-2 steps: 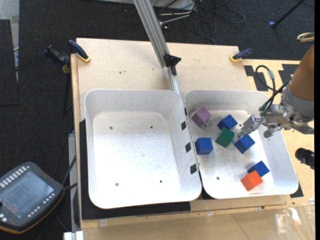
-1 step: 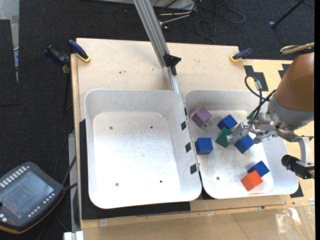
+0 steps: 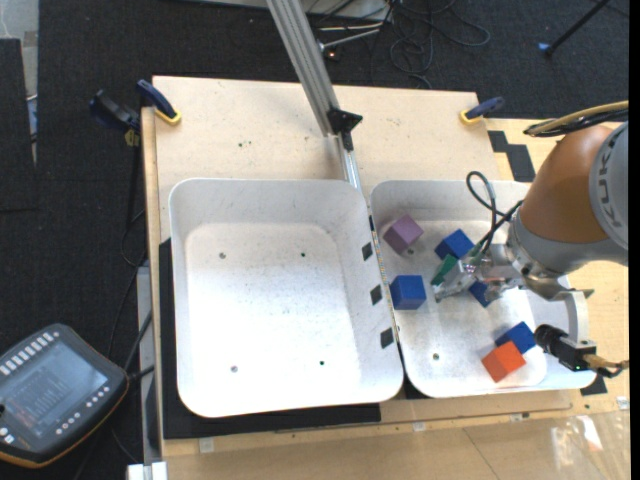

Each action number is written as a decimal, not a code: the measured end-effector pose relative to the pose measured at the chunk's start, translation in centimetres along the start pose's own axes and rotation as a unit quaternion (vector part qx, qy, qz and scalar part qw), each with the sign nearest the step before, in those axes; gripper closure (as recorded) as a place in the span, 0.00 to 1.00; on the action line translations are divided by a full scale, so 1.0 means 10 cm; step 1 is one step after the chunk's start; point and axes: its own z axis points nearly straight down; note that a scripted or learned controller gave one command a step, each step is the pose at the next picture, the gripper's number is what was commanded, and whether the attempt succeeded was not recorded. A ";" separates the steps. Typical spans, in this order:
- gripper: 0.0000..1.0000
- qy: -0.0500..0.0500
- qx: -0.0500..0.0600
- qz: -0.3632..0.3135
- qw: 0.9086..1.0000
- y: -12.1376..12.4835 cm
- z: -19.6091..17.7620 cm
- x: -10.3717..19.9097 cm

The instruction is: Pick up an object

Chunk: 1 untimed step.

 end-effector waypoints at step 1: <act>1.00 -0.001 -0.004 0.000 1.000 0.02 -0.14 -0.01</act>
